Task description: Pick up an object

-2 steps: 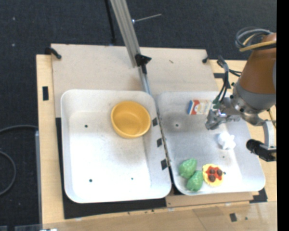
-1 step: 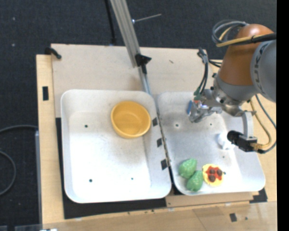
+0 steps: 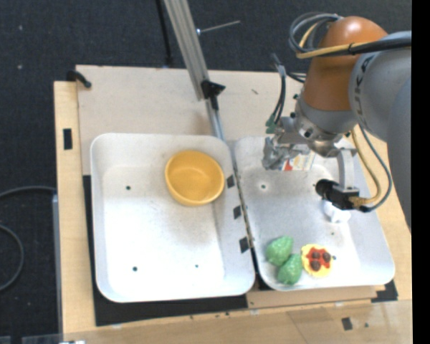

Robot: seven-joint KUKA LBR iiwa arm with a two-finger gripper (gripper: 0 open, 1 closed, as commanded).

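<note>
My gripper [image 3: 276, 156] hangs over the far left corner of the right bin [image 3: 358, 242], low above its floor. A yellow bowl [image 3: 194, 177] stands upright in the left bin [image 3: 129, 228], towards its far right side and well left of the gripper. Two green lumpy pieces [image 3: 284, 260] lie together at the near edge of the right bin. Beside them on the right sits a small yellow piece with red and dark spots [image 3: 317, 259]. A small red and white bit [image 3: 295, 165] shows just right of the gripper; what it is cannot be told.
A slanted metal rail [image 3: 190, 41] runs from the top of the view down to the ridge between the bins. The bins rest on a pale wooden board [image 3: 143, 99] with dark floor around it. The arm's orange wrist band [image 3: 340, 56] looms over the far right.
</note>
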